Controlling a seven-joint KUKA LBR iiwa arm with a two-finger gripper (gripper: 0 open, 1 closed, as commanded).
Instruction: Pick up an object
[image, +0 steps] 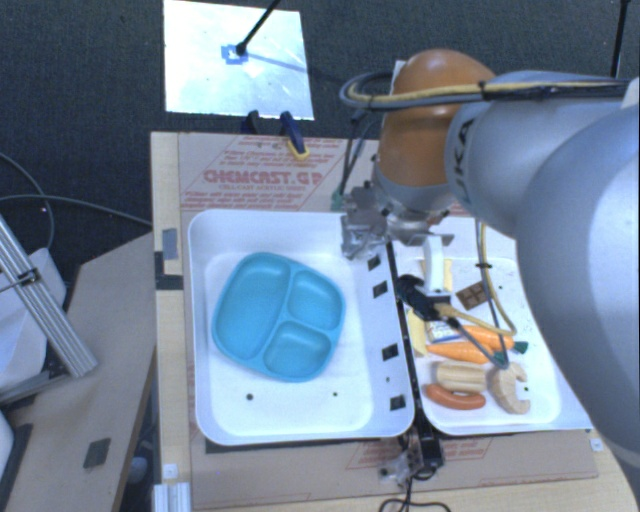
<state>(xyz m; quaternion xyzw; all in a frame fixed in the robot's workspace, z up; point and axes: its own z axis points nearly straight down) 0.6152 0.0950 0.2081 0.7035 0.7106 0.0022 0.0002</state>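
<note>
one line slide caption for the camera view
KUKA arm's gripper hovers between a blue divided plate and a bin of toy food.

A single fixed camera sits above the counter and looks down at a slant, taking in both shallow white plastic bins, the left one (225, 400) and the right one (540, 400), side by side in mid-frame. It stands near enough that the big grey arm with its orange band (430, 110), entering from the right, looms large across the upper right corner.
</note>
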